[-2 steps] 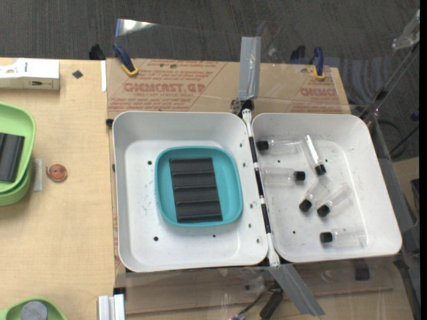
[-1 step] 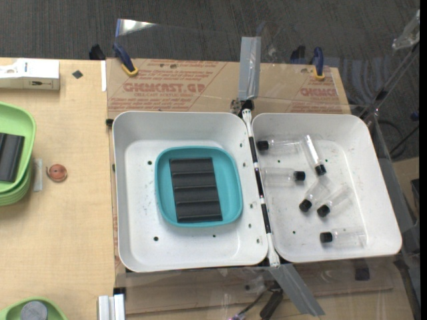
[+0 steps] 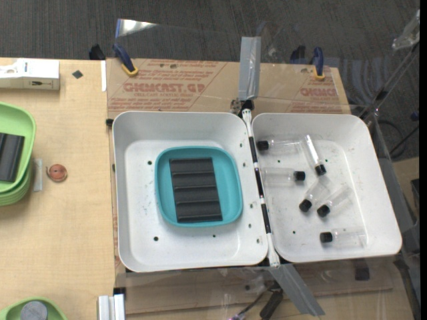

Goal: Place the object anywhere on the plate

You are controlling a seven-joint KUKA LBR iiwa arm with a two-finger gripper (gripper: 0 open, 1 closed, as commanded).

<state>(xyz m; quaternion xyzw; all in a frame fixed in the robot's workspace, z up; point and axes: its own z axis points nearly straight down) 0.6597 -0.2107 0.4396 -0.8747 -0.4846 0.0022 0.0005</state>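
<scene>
A teal plate (image 3: 163, 199) with a dark ribbed insert (image 3: 195, 189) lies in the middle of the left white bin (image 3: 133, 239). In the right white bin (image 3: 373, 239) lie several clear plastic vials with black caps: one near the top left (image 3: 277, 145), one upright-slanted at the top (image 3: 313, 155), one at mid left (image 3: 287, 175), a pair in the middle (image 3: 323, 199) and one near the front (image 3: 343, 236).
A green dish (image 3: 17, 155) holding a dark block sits at the left edge. A small orange disc (image 3: 57, 173) lies on the wooden bench. A white box (image 3: 30, 74) is at the far left. Cardboard (image 3: 173, 85) with clamps lies behind the bins.
</scene>
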